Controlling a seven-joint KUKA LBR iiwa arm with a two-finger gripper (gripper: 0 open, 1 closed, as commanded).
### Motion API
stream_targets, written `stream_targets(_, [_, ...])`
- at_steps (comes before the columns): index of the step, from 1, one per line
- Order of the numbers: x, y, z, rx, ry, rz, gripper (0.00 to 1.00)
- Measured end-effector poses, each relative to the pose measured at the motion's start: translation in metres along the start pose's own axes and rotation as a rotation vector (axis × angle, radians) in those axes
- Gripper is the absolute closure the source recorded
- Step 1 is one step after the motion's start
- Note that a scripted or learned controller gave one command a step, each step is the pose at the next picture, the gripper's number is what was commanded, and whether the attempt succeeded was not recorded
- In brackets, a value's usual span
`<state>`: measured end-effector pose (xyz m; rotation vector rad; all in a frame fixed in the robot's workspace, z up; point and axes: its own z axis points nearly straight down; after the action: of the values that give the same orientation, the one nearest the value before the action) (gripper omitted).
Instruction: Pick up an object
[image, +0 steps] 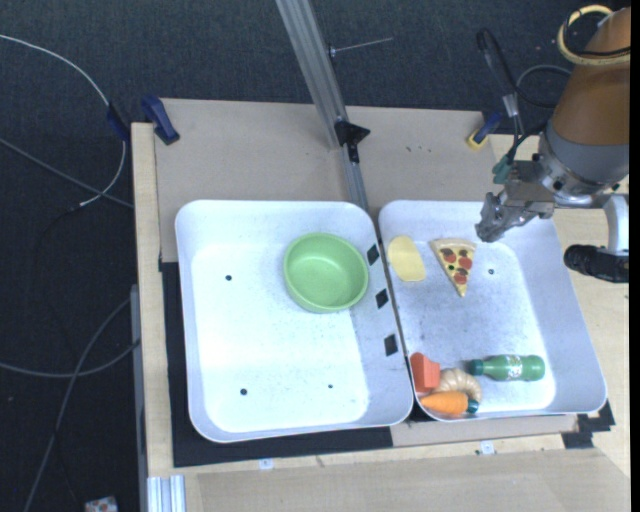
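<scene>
Nothing has been picked up yet, as far as I can see: every object lies in a bin on the bench (250, 150). In the left bin (215, 330) sits a green bowl (325, 271), upper right of that bin. The right bin (560, 330) carries a yellow piece (406, 258) and a pizza slice (455, 264) near its top, and along its lower edge a red block (424, 371), an orange carrot-like piece (446, 404), a tan lump (461, 382) and a green bottle (510, 368) lying on its side.

The tool (497, 222) hangs at the upper right of the frame, above the right bin's top rim, just right of the pizza slice and apart from it. Whether it is wide or narrow I cannot tell; nothing appears in it. So the grasp itself is all left to do.
</scene>
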<state>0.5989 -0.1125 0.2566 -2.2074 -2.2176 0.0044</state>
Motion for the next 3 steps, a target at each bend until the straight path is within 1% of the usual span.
stream_targets(1, [0.051, -0.02, -0.007, 0.001, 0.0, 0.0, 1.0])
stream_targets(2, [0.105, -0.042, 0.011, 0.005, 0.0, -0.001, 1.0])
stream_targets(3, [0.151, -0.072, 0.008, 0.006, -0.001, 0.0, 1.0])
